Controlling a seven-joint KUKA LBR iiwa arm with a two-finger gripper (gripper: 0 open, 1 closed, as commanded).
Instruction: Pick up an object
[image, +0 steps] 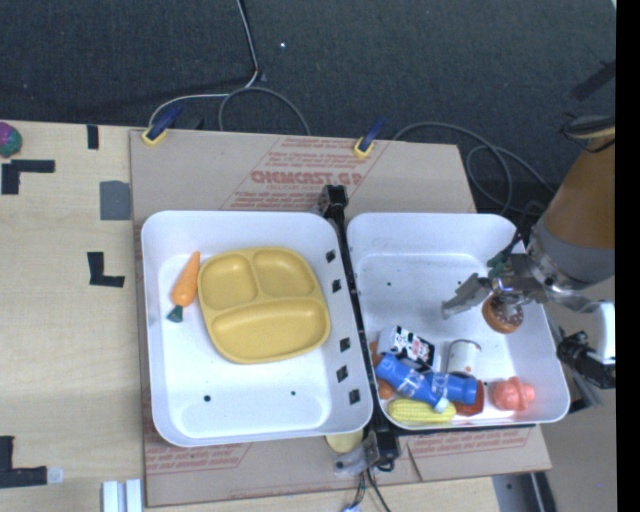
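Note:
The right bin (420, 250) holds a heap of small things along its near wall: a black-and-white toy (410, 345), a silver can (461, 357), a blue bottle (425, 382), a yellow corn cob (420, 410) and a pink-red fruit (511, 393). A brown round object (503, 316) lies by the bin's right wall. My gripper (497, 298) hangs over the right side of this bin, just above the brown object, and looks open, one grey finger (462, 297) splayed to the left. Nothing shows between the fingers.
The left bin (165, 390) holds a yellow divided plate (265, 305) and an orange carrot (185, 279) beside it. A black divider (345, 300) runs between the bins. Cables lie on the dark floor behind the cardboard base.

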